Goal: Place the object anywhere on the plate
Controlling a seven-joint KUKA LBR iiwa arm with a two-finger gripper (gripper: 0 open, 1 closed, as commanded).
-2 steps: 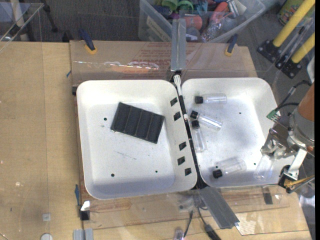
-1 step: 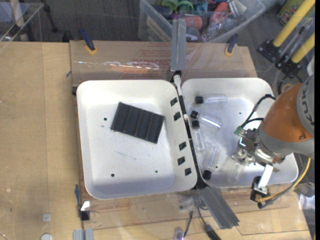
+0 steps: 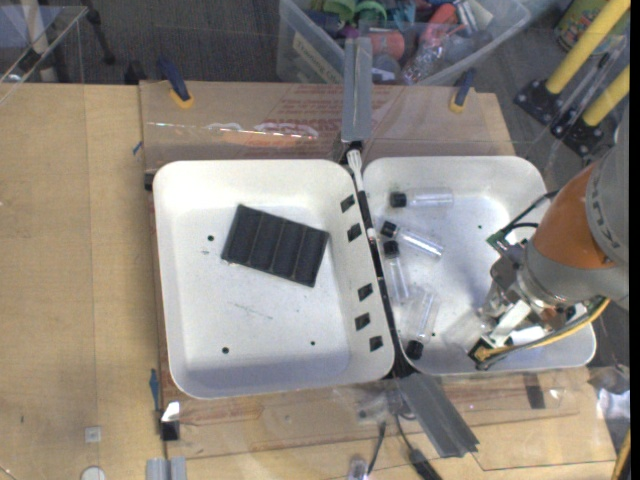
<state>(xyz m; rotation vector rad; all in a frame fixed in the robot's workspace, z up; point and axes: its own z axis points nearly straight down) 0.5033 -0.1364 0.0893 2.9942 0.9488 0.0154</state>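
Hovering low over right white bin [image 3: 520, 183], near corner: hand [image 3: 497, 336], grip state impossible to tell. Clear plastic vials with black caps [image 3: 410, 243] scattered left of it. Dark ribbed rectangular plate [image 3: 275, 245] in left white bin [image 3: 190, 298]. Advised: confirm one vial pinched before crossing divider.

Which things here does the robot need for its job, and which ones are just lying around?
For the job:
- black ridged plate in the left bin
- clear vials with black caps in the right bin
- the robot's hand

Just lying around:
- tub of colourful toys behind the bins
- blue clamps
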